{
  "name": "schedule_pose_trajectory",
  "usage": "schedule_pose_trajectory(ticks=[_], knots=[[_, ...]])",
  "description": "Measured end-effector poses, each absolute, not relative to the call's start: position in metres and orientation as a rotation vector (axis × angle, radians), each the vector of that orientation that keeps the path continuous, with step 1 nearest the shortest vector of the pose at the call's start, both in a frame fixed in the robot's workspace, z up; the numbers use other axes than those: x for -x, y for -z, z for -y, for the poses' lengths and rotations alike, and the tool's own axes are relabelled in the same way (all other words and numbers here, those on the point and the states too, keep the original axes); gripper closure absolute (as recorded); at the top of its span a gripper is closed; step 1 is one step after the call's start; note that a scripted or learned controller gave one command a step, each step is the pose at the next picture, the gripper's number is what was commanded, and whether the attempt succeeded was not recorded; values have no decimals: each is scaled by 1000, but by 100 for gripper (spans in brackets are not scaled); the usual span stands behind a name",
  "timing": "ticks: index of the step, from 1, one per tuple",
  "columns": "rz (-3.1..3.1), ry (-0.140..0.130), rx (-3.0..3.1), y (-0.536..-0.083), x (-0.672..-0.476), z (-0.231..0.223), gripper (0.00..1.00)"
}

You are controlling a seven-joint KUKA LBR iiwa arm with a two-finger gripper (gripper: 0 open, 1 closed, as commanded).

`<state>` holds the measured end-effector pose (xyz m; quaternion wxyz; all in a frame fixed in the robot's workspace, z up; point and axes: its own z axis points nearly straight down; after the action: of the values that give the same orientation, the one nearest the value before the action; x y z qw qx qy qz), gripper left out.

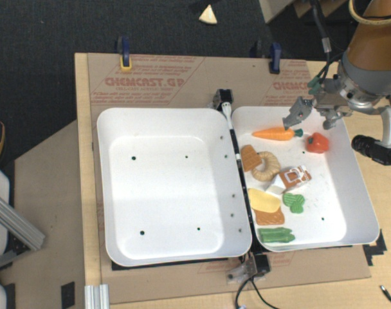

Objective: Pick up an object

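Just below and left of your hand (313, 112), whose fingers look spread with nothing between them, the carrot (273, 134) lies lengthwise left-to-right.

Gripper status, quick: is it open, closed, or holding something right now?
Gripper: open, holding nothing, poised just above the carrot's leafy end in the right bin.
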<state>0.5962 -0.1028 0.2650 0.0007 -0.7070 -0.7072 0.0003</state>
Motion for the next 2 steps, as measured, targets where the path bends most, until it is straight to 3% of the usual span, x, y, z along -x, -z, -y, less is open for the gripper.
schedule_pose_trajectory(ticks=[1,2], knots=[[2205,-14,2225,-130,-571,190,0],[2231,8,2227,-89,-574,111,0]])
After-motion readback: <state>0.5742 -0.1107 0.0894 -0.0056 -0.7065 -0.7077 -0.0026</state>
